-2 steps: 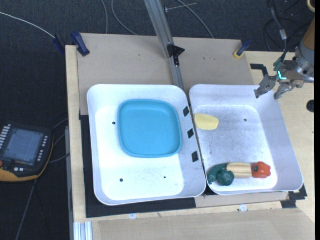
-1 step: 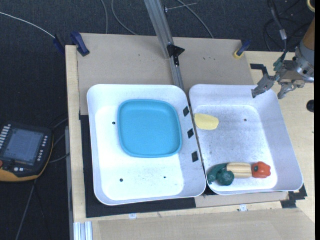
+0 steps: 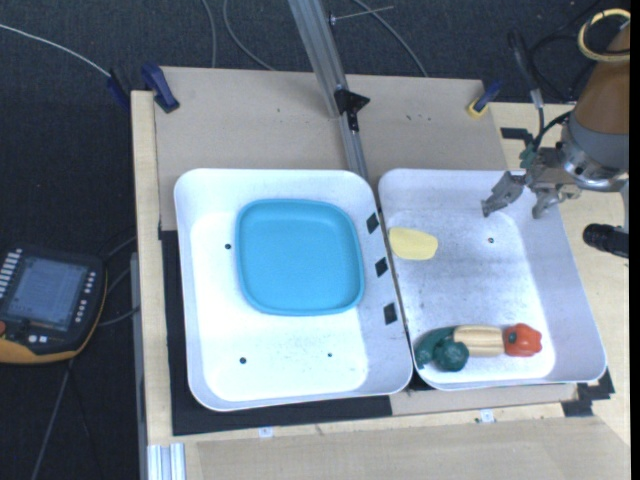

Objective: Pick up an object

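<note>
Nearest you, along the front wall of the right bin (image 3: 560, 268), lay three small things in a row: a dark green lump (image 3: 442, 352) at the left, a tan stick (image 3: 478, 340) in the middle touching it, and a red piece (image 3: 522, 340) with a small green spot at the right end, touching the stick. All three sat close against the bin's front rim, so you had little room on that side and open floor behind them.

Further back in the same bin, a pale yellow piece (image 3: 412, 243), flat and rounded, lay just beside the left wall, apart from everything else. It had bare speckled floor to its right and front.

Your end effector (image 3: 522, 198) hung over the back right part of that bin, near the rear rim. Its two fingers were spread apart with nothing between them. It was well apart from the yellow piece and from the front row.

You had the left bin (image 3: 205, 298) holding a blue tray (image 3: 300, 256), square with rounded corners, set toward the back with white floor showing in front of it.

Both bins sat side by side on the worktop (image 3: 250, 118), touching along their inner walls.
</note>
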### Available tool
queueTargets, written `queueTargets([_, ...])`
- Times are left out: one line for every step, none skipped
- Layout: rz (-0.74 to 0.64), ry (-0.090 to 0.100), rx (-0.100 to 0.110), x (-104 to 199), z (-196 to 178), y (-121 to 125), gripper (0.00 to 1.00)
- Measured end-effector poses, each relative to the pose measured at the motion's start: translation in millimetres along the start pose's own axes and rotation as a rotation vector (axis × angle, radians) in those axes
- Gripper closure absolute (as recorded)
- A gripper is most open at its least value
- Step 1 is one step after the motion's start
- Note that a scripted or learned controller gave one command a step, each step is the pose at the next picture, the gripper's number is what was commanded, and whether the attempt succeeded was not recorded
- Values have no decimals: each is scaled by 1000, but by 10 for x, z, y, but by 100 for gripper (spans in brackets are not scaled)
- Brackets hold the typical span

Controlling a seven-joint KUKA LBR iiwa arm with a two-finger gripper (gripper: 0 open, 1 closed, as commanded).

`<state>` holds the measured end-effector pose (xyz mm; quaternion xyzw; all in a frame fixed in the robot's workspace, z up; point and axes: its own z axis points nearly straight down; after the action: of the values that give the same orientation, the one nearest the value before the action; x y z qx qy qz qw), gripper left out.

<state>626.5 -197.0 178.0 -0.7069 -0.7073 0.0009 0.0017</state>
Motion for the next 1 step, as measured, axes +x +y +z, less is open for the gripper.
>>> queueTargets([0,0,0,82,465,-36,0])
